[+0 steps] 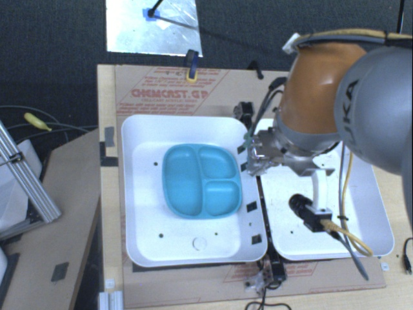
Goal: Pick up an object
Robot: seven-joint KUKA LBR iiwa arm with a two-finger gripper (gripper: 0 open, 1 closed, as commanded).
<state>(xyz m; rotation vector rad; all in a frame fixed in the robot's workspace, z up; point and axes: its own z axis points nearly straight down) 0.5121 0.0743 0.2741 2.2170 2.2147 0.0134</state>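
Blue divided plate (201,180) in left bin (145,228) — claw (253,159) just beside its right edge; grip state unclear.

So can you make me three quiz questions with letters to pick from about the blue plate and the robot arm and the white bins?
1. Where is the blue plate?
A. In the left bin
B. In the right bin
C. On the floor

2. How many sections does the blue plate have?
A. One
B. Three
C. Six

3. How does the plate lie?
A. Flat, hollow side up
B. Standing on its edge
C. Hanging from the arm

Answers:
1. A, because the plate rests on the floor of the left bin, while the arm hangs over the seam and the right bin.
2. B, because ridges split it into one big section and two smaller ones.
3. A, because its open hollows face up at the camera and nothing touches it.
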